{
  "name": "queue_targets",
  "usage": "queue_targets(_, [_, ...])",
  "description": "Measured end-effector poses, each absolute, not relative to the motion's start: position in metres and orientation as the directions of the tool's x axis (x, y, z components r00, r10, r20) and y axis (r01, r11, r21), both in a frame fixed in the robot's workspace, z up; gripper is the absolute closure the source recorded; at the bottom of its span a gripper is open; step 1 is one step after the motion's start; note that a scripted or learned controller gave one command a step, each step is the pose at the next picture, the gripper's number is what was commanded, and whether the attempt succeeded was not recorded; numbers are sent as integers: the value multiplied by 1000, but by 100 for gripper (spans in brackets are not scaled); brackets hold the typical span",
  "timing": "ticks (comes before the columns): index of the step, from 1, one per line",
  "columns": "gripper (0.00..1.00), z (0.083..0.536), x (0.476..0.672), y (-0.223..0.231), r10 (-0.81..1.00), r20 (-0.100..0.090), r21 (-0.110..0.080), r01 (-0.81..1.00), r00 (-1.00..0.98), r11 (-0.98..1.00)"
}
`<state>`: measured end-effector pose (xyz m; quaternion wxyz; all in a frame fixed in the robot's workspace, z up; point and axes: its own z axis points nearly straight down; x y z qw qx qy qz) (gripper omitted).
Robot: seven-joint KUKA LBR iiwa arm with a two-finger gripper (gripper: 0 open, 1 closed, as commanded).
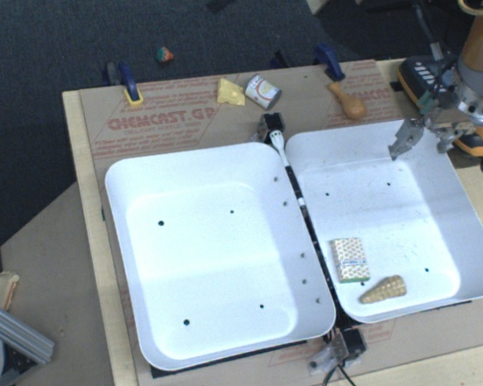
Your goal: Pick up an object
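The right bin (455,204) holds two objects near its front left corner. One is a small flat box (350,259) with a dotted pattern. The other is a tan cone-shaped piece (383,289) lying on its side just in front of the box. My gripper (420,143) hangs over the far right corner of this bin, well behind both objects. Its two fingers (399,145) are spread apart with nothing between them. The left bin (134,246) is white with a few dark dots.
Behind the bins on the cardboard lie a yellow wedge (230,93), a small white box (263,91) and a wooden-handled tool (349,101). Two blue clamps (130,84) hold the board's far edge. A black clip (273,127) sits where the bins meet.
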<state>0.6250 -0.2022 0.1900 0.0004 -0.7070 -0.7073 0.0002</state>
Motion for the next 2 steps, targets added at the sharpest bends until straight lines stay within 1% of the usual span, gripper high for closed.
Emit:
queue_targets(1, [100,201,626,-202,1000,-1,3,1000,-1,1])
queue_targets(2, [100,376,612,-226,1000,-9,18,1000,1,-1])
